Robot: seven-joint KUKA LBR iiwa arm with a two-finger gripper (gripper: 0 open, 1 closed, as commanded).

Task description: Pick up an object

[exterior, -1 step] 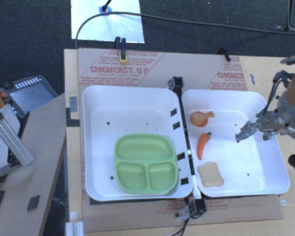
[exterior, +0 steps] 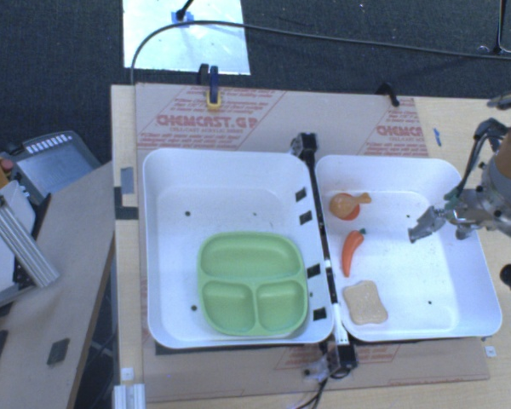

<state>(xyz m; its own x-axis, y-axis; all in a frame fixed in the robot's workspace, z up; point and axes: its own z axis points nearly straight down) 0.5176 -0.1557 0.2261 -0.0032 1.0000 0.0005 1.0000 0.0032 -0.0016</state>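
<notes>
— What do we have in the right bin (exterior: 473, 313)?

— Three small things, all toward its inner side. The carrot (exterior: 352, 250), orange with a green tip at the top, lies nearly upright in the picture, just left of the gripper (exterior: 426, 226) and a little nearer the front. Beyond the carrot, up and left of the gripper, we see a rounded orange toy (exterior: 347, 204) with a short stub pointing right; we think it is a fruit or a ladle-like piece, but the view is too coarse to settle that. Nearest the front, below and left of the gripper, lies a tan slice of bread (exterior: 364, 303), flat on the bin floor.

— And the gripper itself?

— It reaches in from the right, over the right bin, its dark tip pointing left toward the carrot. We see nothing between its fingers, and it stands apart from all three things. Whether the fingers are spread or closed, we cannot tell at this size.

— Farther from the gripper?

— Across the divider, well to its left, the left bin (exterior: 179, 177) holds a green divided plate (exterior: 254, 282) with three compartments, resting toward the front. Both bins sit on a cardboard sheet (exterior: 238, 118) with red print, and a yellow clamp (exterior: 213, 92) grips its far edge.
</notes>
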